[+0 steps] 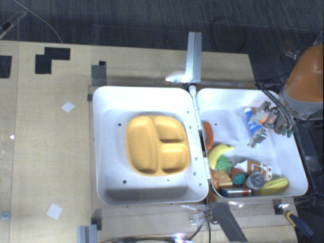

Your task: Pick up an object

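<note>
I'm hovering the two-finger gripper (259,130) over the right white bin's (298,158) far right part | claw state: cannot tell | toy pile (243,173) lying along the near edge | nothing lifted yet

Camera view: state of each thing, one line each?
Gripper: over the right bin's upper part, fingers unclear.
Yellow tray: flat, right way up, in left bin.
Banana: lying in right bin, left side.
Toy pile: heaped along the near wall.
</note>
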Controlling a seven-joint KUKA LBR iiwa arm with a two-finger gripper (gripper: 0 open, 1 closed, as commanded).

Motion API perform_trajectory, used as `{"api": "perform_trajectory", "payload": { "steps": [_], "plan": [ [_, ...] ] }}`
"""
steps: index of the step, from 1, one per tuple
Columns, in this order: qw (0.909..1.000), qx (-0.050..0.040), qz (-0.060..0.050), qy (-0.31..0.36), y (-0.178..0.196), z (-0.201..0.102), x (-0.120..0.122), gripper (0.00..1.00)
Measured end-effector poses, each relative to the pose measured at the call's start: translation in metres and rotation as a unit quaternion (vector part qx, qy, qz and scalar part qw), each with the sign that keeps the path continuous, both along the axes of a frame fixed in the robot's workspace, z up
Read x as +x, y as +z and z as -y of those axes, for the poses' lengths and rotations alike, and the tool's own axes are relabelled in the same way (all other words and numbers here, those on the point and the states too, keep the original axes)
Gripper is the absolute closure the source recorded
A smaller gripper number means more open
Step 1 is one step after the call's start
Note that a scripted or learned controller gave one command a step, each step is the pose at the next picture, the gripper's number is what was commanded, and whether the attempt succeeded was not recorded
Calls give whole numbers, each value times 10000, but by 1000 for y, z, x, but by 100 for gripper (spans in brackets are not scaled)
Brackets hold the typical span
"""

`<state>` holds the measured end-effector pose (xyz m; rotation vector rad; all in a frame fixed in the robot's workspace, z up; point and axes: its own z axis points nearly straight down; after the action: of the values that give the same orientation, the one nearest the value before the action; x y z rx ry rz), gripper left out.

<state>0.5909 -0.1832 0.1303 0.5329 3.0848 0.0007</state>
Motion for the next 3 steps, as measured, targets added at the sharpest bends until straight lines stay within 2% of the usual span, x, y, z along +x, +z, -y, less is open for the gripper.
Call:
{"api": "perform_trajectory", "payload": {
  "steps": [1, 2, 3],
  "plan": [
    [9840, -28, 177, -1773, -9, 27, 0, 0],
    [9635, 24, -21, -2676, -17, 22, -47, 0],
    [9405, 35, -6, -3399, -43, 17, 62, 0]
  ]
}}
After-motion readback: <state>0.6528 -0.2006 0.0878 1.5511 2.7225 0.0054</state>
